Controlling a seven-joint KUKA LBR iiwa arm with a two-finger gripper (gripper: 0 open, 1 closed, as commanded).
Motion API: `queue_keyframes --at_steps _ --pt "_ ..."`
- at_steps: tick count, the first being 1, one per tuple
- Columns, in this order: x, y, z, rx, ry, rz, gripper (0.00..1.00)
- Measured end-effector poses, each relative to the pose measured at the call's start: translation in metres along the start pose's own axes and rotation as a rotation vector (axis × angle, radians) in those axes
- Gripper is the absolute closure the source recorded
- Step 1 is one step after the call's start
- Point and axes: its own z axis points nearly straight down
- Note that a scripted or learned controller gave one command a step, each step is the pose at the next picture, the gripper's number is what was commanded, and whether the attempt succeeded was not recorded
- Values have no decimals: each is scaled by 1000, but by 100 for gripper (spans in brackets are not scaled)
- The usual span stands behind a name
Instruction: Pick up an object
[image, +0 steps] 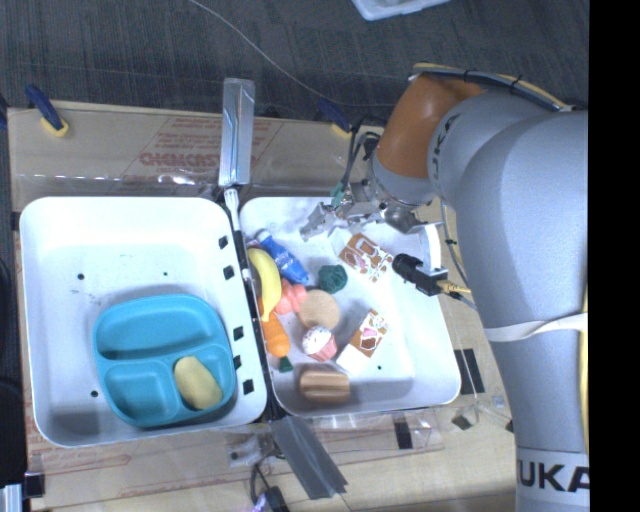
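The right bin (425, 345) holds a heap of toy food. In it lie a yellow banana (265, 280), a blue bottle (287, 263), a teal lump (333, 278), a brown patterned packet (365, 257), a tan round piece (319, 308), an orange carrot (277, 338), a pink cupcake (318, 342), a cake slice (368, 335) and a brown bun (323, 381). My gripper (330, 215) hangs over the bin's far end, just beyond the packet and the bottle. I see nothing held in it.
The left bin (60, 250) holds a blue divided tray (150, 345) with a yellow potato-like piece (198, 382) in its near right compartment. A metal divider bar (236, 130) stands at the back between the bins. The arm's grey body (520, 230) covers the right side.
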Motion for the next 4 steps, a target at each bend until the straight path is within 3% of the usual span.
queue_keyframes --at_steps 1,2,3,4 --pt "-57 -28 -47 32 4 -127 0" --pt "-57 -28 -195 23 0 -97 0" --pt "-49 -68 -76 44 9 -47 0" --pt "-2 -85 -67 37 10 -175 0"
